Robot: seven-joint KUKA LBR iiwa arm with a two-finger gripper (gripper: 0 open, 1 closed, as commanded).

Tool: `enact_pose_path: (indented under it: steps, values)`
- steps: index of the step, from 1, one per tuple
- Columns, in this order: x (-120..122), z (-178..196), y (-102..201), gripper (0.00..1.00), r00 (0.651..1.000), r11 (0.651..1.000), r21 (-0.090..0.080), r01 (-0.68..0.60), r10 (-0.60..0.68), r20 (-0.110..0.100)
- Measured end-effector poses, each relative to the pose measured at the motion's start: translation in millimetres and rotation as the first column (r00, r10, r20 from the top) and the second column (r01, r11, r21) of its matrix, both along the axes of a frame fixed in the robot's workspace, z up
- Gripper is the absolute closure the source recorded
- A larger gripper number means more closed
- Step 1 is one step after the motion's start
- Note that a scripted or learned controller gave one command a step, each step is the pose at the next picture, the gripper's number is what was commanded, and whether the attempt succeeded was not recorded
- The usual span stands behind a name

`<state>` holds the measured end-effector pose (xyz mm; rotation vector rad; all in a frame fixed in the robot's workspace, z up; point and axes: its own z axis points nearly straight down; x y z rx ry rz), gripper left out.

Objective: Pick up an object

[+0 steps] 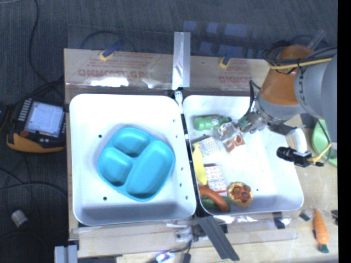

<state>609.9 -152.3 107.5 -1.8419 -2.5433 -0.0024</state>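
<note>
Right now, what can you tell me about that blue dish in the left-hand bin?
The blue dish is a divided plate with rounded corners and three hollows: two smaller ones toward the upper left, one larger toward the lower right. It looks like smooth plastic, light blue all over. It lies flat and right side up, turned at a slant, near the middle of the left bin, touching only the bin's floor.

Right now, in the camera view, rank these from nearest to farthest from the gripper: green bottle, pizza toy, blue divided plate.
From the gripper, in the right bin's upper part:
1. Green bottle, just to its left in the same bin.
2. Pizza toy, at that bin's near edge, below the gripper.
3. Blue divided plate, in the left bin, across the divider.
</note>
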Motion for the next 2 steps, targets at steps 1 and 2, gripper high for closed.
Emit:
enact_pose_path:
  steps: [1,2]
  values:
    - [-3,109,32,1.00,0.970,0.970,-0.003,0.242,-0.242,-0.002]
    - [-12,79,56,1.00,0.992,0.992,-0.004,0.130,-0.130,-0.003]
